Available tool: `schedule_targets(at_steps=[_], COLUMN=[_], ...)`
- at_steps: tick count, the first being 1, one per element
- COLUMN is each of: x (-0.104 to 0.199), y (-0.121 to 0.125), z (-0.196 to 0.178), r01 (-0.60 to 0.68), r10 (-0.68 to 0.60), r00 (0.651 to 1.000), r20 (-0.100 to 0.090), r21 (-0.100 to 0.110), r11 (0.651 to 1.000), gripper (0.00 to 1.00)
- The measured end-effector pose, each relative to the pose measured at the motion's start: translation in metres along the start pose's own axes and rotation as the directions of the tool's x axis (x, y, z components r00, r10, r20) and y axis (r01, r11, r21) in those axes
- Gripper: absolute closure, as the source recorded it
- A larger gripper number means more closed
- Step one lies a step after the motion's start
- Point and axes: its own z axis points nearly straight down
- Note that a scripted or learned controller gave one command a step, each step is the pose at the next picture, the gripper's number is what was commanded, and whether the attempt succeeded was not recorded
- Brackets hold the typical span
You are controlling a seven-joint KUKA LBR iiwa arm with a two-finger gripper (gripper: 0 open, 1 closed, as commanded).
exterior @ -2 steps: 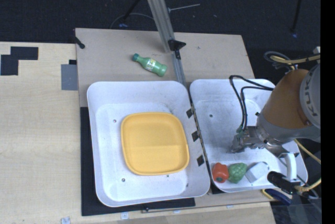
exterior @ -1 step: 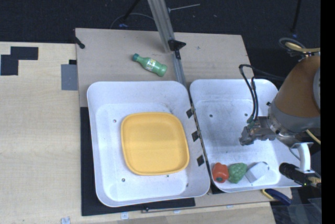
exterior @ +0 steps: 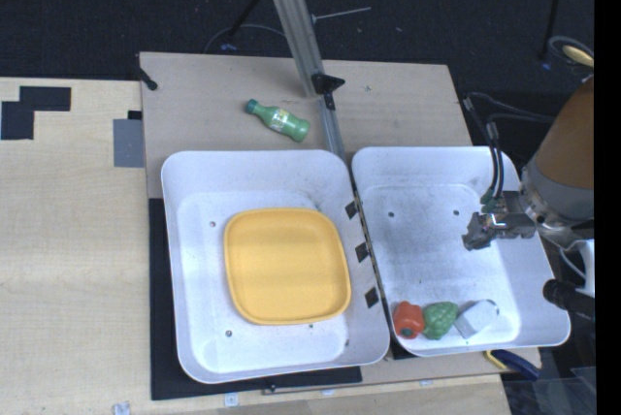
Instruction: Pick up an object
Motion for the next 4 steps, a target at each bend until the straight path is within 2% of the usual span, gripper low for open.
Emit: schedule_targets(at_steps=[1, 3, 4], x=[-0.007, 0.105, 0.165], y=[0.009, 0.007, 0.015], z=[-0.050, -0.056, -0.047], r01=[0.000, 0.005, 0.005], r10=[0.000, -0.005, -0.005], r00=[1.000, 1.000, 1.000], r20=[0.000, -0.002, -0.002], r21=[0.001, 0.005, 0.006], r11=[1.000, 1.000, 1.000], gripper=[1.00, 1.00, 1.00])
